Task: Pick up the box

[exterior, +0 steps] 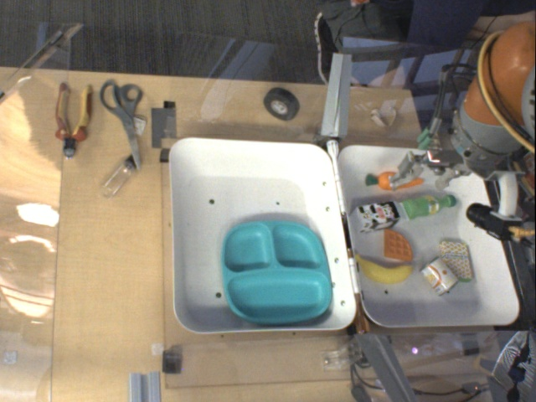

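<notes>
Two shallow white bins sit side by side on the wooden tabletop (100, 249). The left white bin (201, 182) has a teal three-compartment plastic tray (276, 272) in it, toward the near edge. The right white bin (494, 304) holds the clutter. The small black-and-white carton box (378, 215) lies on its side near that bin's left wall. Its long axis runs roughly left-right, butted up against a green plastic bottle (427, 205) on its right. Below it there's a waffle-patterned orange piece (399, 245) and a yellow banana (384, 270). The grey arm's metal gripper (416, 171) hangs over the bin's far end by a little orange carrot toy (383, 178), above the box and apart from it. Can't tell whether the fingers are spread or closed from here.
</notes>
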{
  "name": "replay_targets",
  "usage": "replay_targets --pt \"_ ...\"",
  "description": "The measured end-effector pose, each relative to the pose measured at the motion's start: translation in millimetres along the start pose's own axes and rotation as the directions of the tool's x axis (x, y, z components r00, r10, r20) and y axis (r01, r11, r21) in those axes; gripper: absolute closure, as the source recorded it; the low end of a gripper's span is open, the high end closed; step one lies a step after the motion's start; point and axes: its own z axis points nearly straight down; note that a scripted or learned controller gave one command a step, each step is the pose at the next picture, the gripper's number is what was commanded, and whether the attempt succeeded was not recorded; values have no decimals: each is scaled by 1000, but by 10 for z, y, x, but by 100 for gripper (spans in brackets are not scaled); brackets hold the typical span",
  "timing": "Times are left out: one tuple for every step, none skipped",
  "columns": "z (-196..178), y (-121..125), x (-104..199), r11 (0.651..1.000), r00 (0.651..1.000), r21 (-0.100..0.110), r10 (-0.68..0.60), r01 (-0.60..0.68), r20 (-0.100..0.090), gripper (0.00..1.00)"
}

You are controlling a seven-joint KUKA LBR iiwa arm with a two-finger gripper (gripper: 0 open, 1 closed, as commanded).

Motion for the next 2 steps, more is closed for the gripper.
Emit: replay_targets --pt "957 -91 302 999 1000 -35 -2 2 3 0" --pt "279 -652 187 994 994 -6 -110 110 1 0"
